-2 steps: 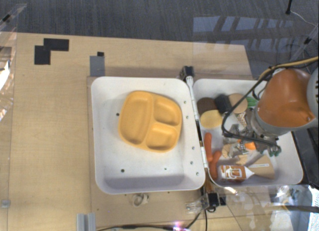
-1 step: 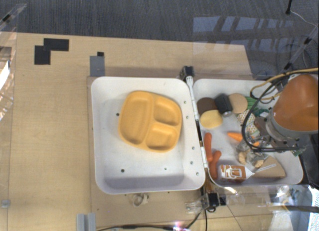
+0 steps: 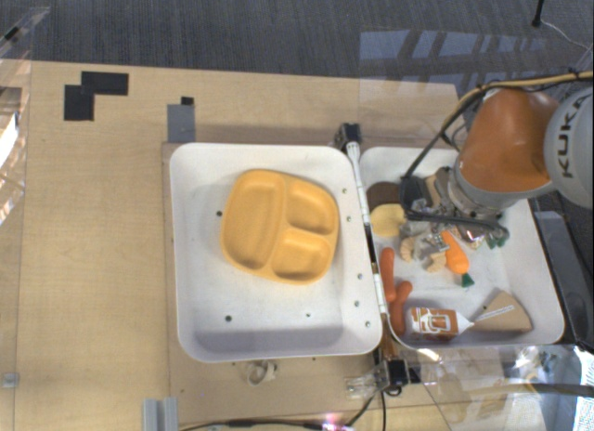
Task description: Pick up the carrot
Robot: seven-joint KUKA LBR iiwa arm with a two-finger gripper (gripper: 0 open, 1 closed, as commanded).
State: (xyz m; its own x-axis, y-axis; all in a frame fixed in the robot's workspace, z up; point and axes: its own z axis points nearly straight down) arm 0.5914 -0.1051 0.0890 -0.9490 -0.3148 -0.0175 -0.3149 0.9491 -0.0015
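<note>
1. Closest to us in the right bin (image 3: 543, 322) lie a small brown bottle (image 3: 432, 321) and a tan wedge (image 3: 506, 313), with two red sausages (image 3: 393, 288) just beside them.
2. A bit farther back is the carrot (image 3: 456, 260). It is orange with a green tip and lies tilted on the bin floor.
3. The gripper (image 3: 444, 234) hangs right over the carrot's top end, very close. I cannot tell how it is set, because the arm (image 3: 506, 146) hides it.
4. A yellow round piece (image 3: 387, 219) and small beige bits (image 3: 422, 251) crowd the carrot. The gripper might pinch those instead, or push the carrot away.
5. In the left bin (image 3: 200, 313) sits a yellow tray (image 3: 278, 225), well apart.
</note>
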